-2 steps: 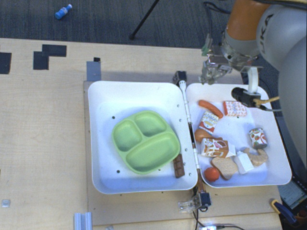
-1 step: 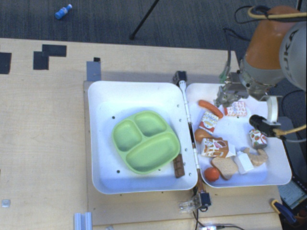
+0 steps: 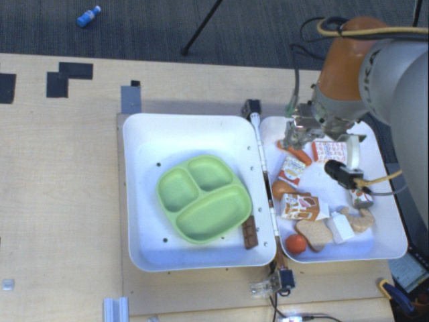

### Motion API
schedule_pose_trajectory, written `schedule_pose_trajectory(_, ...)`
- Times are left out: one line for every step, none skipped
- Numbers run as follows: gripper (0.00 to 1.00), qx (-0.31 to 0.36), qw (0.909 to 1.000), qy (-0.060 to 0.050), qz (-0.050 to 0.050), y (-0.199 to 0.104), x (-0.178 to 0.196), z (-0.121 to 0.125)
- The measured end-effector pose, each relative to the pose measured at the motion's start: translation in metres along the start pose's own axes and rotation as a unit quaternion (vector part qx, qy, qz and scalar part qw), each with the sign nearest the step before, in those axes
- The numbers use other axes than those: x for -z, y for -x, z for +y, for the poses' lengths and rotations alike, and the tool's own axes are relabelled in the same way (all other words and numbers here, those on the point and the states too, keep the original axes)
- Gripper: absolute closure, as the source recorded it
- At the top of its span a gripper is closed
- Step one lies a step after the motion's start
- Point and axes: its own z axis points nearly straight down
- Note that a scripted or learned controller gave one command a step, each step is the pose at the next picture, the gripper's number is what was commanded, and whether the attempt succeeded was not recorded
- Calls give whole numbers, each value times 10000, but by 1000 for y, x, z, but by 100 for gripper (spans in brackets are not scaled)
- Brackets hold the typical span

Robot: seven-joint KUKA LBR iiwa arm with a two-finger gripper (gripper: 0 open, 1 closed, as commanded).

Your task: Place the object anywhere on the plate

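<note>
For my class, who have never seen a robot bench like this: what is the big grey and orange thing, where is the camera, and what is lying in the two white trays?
The picture comes from one fixed camera above the bench, looking down at a slant. The large grey machine with an orange band is a robot arm reaching in from the right. Its metal two-finger gripper hangs over the far end of the right shallow white bin; whether it grips anything cannot be made out.

That bin holds a heap of small toy foods and packets, among them an orange carrot-like piece, a small printed carton, a red-orange ball and a tan bread-like slice.

The left shallow white bin holds a green plastic plate with three compartments and a brown bar beside the plate's near right edge. No food lies on the plate.
</note>
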Motion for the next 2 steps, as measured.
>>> schedule_pose_trajectory(100,2,10000,-1,2,-18,13,-32)
schedule_pose_trajectory(100,0,10000,-3,1,-31,12,-44)
